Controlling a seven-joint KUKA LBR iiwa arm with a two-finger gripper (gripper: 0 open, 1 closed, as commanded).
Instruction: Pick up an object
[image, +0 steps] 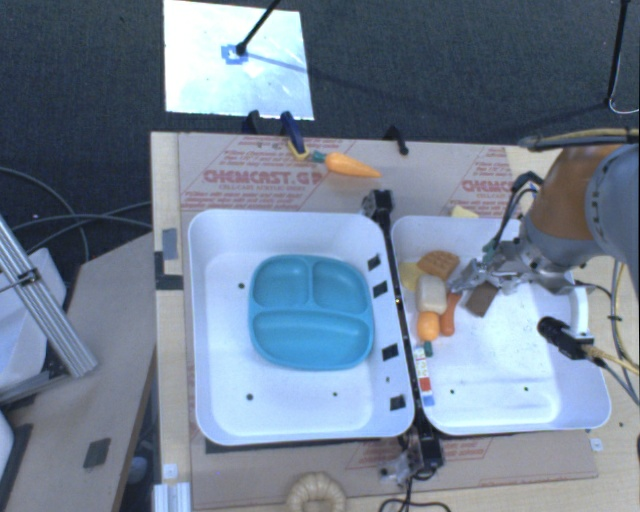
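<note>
A cardboard-topped bench (260, 170) on dark carpet carries two shallow white bins side by side. The left bin (225, 400) holds a blue divided plate (308, 310). In the right bin (520, 400), a cluster of toy foods lies near the dividing wall: a tan cracker (438, 264), a pale block (432, 294), an orange piece (428, 325) and a red-orange stick (449, 315). The gripper (478, 278) hangs low just beside them, over a brown block (481, 299); whether it is grasping anything cannot be told. A toy carrot (349, 166) lies on the bench beyond the bins.
</note>
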